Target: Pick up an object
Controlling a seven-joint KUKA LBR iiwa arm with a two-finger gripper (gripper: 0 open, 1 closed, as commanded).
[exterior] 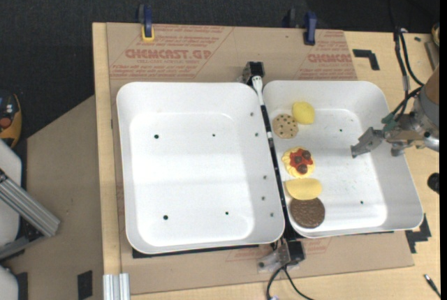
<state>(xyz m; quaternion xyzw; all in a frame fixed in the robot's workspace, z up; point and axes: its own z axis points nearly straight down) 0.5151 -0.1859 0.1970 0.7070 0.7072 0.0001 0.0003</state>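
Hovering over the right bin (363,218) with nothing between its spread fingers, the gripper (364,145) sits well right of the food pieces, the tart (298,161) nearest, probably lining up a grab.

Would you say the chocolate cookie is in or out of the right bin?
In: the chocolate cookie lies in the right bin.
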